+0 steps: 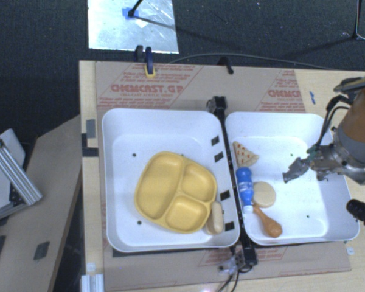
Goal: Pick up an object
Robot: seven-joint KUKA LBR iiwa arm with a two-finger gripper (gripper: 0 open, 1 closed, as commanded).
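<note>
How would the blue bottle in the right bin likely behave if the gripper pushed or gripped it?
The blue bottle lies on its side, so its round body would probably roll. It looks like smooth plastic, possibly slippery. The round disc beside it might shift too.

1. Both white bins (170, 123) look like smooth plastic with a soft sheen.
2. The yellow divided tray (173, 190) is smooth, glossy plastic.
3. The surface (249, 84) under the bins is matt brown cardboard with red print.
4. The blue bottle (244, 184) looks like shiny plastic.
5. The hand (294, 172) is dull grey metal.
6. The sheet (134, 17) beyond the surface is reflective, like foil or film.
7. The floor (36, 53) is dark and rough, like carpet.
</note>
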